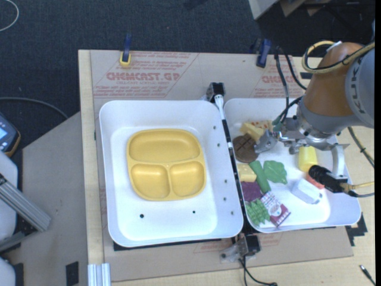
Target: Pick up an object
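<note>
The right bin (333, 216) holds several small items. Among them are a yellow cheese wedge (255, 127), a brown round piece (243, 148), a green leafy piece (272, 171), a purple piece (250, 190), a yellow cylinder (308, 158) and a white piece (306, 192). My gripper (268, 142) hangs low over the upper part of this bin, between the cheese wedge and the brown piece and close to both. Nothing is visibly held in it.
The left bin (113, 177) holds a yellow divided plate (165, 162). A red-and-white packet (276, 208) and a bunch of green pieces (256, 210) lie at the right bin's front. A yellow block (244, 172) sits by the divider wall (229, 159).
</note>
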Robot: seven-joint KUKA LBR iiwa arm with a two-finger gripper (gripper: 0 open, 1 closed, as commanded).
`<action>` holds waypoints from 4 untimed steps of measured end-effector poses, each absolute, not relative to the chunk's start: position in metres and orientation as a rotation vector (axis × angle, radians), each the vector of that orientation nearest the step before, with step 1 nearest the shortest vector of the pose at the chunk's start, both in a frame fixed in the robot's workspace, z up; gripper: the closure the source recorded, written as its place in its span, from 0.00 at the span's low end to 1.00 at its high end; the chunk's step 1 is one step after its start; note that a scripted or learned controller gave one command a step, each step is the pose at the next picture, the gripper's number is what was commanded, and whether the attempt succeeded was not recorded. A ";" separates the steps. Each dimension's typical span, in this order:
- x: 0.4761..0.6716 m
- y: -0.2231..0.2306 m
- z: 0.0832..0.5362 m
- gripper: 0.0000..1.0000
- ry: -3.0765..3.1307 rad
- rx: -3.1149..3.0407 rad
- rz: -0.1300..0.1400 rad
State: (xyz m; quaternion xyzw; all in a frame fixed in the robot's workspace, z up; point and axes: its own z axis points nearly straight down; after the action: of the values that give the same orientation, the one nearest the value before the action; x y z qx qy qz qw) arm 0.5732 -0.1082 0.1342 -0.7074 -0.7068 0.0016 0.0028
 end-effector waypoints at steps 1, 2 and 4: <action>0.574 -0.108 0.084 0.00 -2.218 -2.220 -0.001; 0.577 -0.108 0.099 1.00 -2.223 -2.227 -0.011; 0.574 -0.103 0.211 1.00 -2.227 -2.225 -0.006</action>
State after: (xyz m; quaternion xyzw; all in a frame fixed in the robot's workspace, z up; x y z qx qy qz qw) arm 0.5738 -0.1031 0.2113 -0.7067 -0.7075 -0.0018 -0.0033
